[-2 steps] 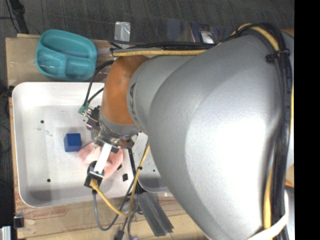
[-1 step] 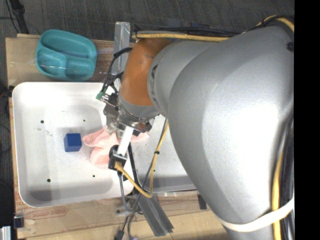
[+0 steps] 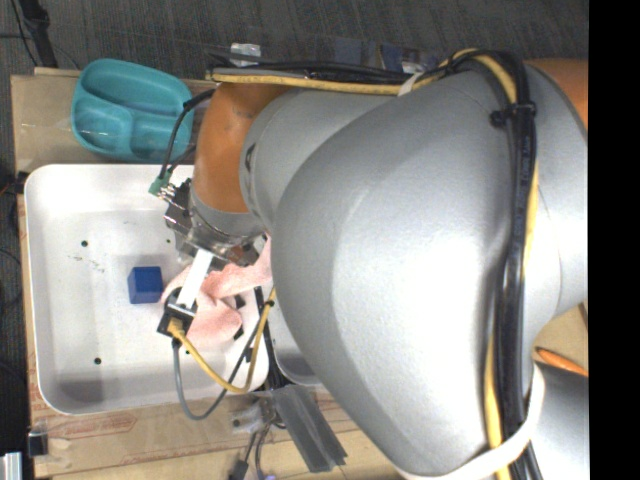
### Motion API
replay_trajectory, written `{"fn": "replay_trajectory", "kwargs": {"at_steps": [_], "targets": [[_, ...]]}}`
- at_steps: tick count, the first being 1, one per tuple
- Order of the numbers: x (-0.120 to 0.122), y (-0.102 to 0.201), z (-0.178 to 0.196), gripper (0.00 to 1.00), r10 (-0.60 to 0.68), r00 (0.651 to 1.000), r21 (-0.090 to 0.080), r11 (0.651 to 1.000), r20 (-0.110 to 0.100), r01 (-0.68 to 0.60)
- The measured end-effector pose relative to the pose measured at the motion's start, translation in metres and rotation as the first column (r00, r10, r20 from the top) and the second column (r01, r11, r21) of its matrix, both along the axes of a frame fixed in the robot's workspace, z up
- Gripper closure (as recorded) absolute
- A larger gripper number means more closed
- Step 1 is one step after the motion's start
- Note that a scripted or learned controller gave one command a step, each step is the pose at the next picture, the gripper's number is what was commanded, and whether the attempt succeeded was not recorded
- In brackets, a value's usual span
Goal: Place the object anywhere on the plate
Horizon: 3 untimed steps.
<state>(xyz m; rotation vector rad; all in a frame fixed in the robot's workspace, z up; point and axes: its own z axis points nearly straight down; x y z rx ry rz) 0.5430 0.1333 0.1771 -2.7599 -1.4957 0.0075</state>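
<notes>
My grey arm (image 3: 420, 268) looms over most of the scene, and my claw (image 3: 208, 236) sits low over the right side of the white bin (image 3: 60, 268); I cannot tell whether it is wide, narrow or holding anything. A teal dish (image 3: 130, 108) rests on the desk (image 3: 110, 430) past the bin's far corner, well out of the way. Beneath the claw lies a pink thing (image 3: 225, 293) I take for the plate. The blue block (image 3: 145, 284), likely my object, sits squarish on the bin floor just left of it in the view, touching neither, with nothing between.

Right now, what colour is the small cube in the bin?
The cube is blue; camera view shows it best.
</notes>
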Motion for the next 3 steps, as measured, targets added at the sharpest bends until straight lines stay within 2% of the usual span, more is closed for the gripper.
{"fn": "replay_trajectory", "kwargs": {"at_steps": [1,2,3], "targets": [[-0.064,0.012,-0.068,1.00,0.015,1.000,0.000,1.000,-0.004,-0.015],[-0.029,-0.010,-0.023,1.00,0.182,0.983,0.002,0.983,0.000,-0.182],[0.033,-0.065,0.014,1.00,0.263,0.965,0.002,0.965,0.001,-0.263]]}}
